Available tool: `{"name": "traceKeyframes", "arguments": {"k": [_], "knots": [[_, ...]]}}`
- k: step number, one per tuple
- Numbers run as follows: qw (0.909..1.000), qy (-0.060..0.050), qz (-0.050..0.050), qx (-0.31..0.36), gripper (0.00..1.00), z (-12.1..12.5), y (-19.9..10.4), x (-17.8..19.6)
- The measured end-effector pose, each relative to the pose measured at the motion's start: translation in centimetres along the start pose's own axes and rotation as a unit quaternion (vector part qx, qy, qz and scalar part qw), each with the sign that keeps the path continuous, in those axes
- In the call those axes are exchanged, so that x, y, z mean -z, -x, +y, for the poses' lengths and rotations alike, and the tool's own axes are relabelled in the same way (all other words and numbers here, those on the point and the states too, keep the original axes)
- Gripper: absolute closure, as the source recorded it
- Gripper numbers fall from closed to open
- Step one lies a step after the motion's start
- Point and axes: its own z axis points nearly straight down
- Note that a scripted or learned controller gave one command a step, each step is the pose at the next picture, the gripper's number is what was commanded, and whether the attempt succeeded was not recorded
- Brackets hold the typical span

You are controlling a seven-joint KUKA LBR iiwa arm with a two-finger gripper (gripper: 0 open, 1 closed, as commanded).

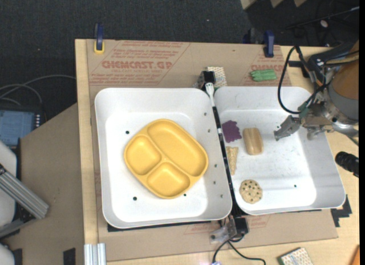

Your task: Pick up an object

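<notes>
You're looking at a grey arm point(342, 101) with an orange band above its wrist, a black cable point(283, 81) looping beside it, ending in a dark metal gripper point(285, 130).

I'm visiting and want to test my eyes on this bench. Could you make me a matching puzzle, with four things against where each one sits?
Things:
1. yellow divided plate
2. cookie
3. purple piece
4. green item

Places:
A. right bin, near corner
B. on the board behind the bins
C. left bin, middle
D. right bin, by the divider between the bins

Pairs: 1-C, 2-A, 3-D, 4-B
</notes>
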Motion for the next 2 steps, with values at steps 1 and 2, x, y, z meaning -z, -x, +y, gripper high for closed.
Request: {"name": "traceKeyframes", "arguments": {"k": [1, 2], "knots": [[1.0000, 0.002, -0.001, 0.002, 0.00, 8.4, -1.7, -11.9], [1.0000, -0.002, 0.000, -0.001, 0.00, 4.7, -0.1, -11.7]]}}
